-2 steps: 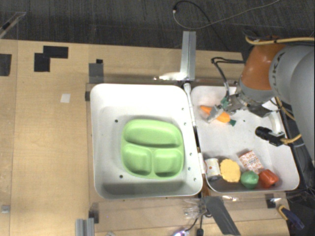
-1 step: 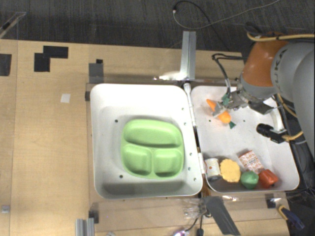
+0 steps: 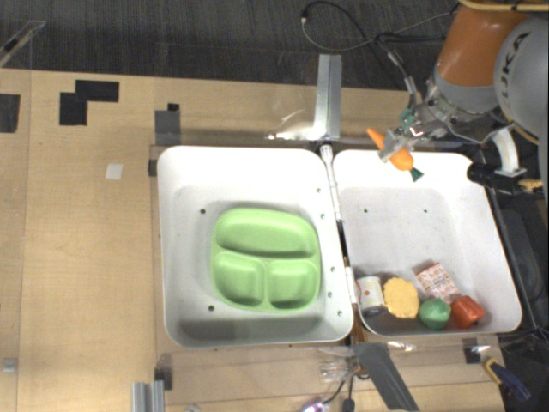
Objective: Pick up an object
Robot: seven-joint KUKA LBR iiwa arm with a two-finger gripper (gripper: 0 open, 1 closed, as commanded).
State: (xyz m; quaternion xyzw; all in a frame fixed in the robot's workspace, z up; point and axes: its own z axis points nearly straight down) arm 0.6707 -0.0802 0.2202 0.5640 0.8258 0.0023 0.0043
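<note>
gripper point(image 3: 403, 144) hangs above the right bin's point(image 3: 429, 213) far rim, its fingers clamped on a small orange carrot point(image 3: 400, 156) with a green tip. the pick looks made; next comes a steady lift clear. more toys cluster in the near corner, and a green tray point(image 3: 262, 260) sits in the left bin point(image 3: 180, 230).

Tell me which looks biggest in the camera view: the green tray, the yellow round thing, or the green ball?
1. Green tray, by far the biggest.
2. Yellow round thing.
3. Green ball, which looks a little smaller than the yellow one, though they're close.
</note>
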